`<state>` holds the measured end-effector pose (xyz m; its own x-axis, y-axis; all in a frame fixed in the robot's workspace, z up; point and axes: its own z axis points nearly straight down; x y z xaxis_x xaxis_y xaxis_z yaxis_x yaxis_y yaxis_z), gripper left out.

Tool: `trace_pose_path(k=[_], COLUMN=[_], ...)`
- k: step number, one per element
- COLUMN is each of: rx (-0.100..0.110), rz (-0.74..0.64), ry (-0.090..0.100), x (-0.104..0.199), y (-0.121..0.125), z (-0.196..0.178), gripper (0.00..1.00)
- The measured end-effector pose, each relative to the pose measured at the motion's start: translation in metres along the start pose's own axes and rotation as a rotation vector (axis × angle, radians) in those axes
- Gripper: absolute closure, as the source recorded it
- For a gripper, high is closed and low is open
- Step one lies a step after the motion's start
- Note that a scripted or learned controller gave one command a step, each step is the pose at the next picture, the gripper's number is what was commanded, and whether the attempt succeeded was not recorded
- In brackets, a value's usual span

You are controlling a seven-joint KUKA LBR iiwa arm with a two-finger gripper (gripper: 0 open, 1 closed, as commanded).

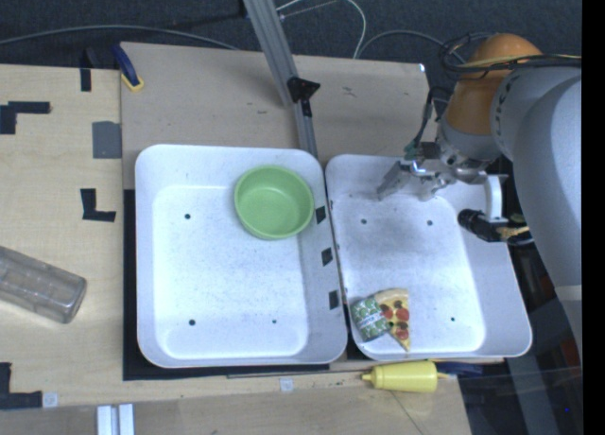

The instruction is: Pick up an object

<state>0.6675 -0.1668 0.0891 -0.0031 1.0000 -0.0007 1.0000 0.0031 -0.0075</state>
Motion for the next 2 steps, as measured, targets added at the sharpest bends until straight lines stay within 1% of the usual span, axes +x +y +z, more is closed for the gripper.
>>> trace_pose_path(k=[1,2], rx=[-0.004,-0.012], rz=[-0.002,0.001], ry=[-0.001,-0.001], x=[0.000,-0.005], y=[0.001,-0.004], z=[-0.013,-0.072], gripper=[1.00,1.00])
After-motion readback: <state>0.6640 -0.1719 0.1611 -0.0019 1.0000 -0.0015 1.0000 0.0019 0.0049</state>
